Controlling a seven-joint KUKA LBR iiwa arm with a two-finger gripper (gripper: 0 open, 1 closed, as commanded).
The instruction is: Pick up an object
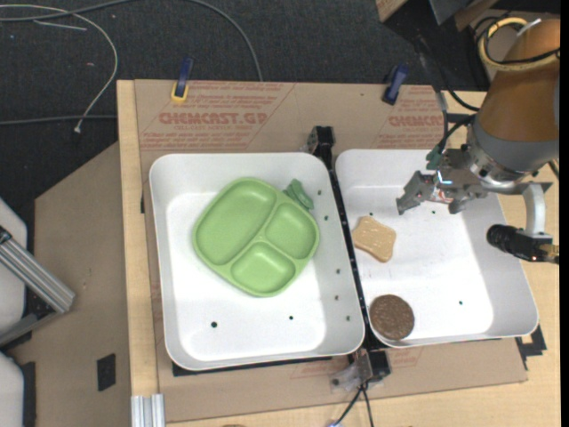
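1. Counting from above, I see two white bins side by side: the left bin and the right bin.
2. In the left bin lies one green divided plate with three compartments. One small dark green piece sticks out at its upper right rim, touching it.
3. In the right bin lie two things: one tan piece shaped like a slice of bread, and one round brown disc at the near edge of the bin.
4. Two blue clamps hold the cardboard sheet at the far side, the left clamp and the right clamp.
5. On the cardboard sheet I can read red print, "CHEMCAST GP", once above each bin; the print on the right is partly covered by my cables.
6. The bread slice is light brown with a darker edge, lying flat near the left wall of the right bin, beside the black divider between the bins.
7. My gripper hangs over the far part of the right bin, to the right of the bread slice and apart from it.
8. My fingers look spread apart, and nothing is between them.
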